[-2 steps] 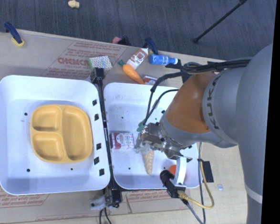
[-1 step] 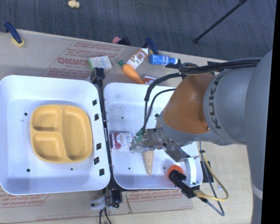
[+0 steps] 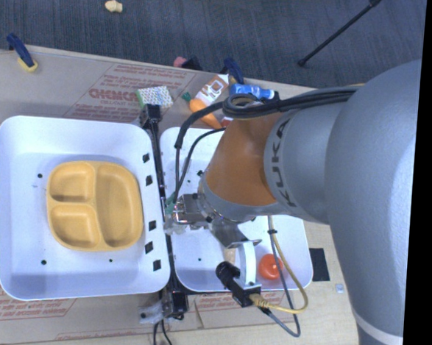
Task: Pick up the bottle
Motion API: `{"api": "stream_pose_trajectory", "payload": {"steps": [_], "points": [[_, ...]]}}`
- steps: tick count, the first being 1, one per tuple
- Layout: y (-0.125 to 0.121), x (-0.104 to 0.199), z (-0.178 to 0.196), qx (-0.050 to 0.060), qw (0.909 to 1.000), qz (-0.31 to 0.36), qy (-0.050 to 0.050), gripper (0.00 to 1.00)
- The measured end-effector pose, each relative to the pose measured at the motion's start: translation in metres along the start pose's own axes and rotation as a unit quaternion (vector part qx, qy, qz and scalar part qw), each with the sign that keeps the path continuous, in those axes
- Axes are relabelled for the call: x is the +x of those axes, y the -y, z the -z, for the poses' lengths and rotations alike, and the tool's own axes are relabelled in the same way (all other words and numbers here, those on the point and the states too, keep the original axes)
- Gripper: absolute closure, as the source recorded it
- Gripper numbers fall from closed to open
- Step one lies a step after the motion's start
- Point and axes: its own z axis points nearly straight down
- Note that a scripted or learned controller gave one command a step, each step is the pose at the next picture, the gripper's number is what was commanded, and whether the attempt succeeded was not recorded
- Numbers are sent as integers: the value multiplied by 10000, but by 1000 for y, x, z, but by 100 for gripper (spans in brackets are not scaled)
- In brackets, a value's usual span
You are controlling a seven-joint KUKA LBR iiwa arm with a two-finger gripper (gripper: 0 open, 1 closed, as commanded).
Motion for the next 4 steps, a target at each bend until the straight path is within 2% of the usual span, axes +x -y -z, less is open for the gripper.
{"api": "stream_pose_trajectory", "payload": {"steps": [1, 2, 3, 4], "points": [[3, -57, 113, -15, 9841, 1776, 13, 100], [3, -31, 0, 9, 9947, 1025, 0, 100], [-2, 40, 28, 1, 9964, 850, 7, 100], [2, -36, 120, -11, 9999, 173, 7, 100]]}}
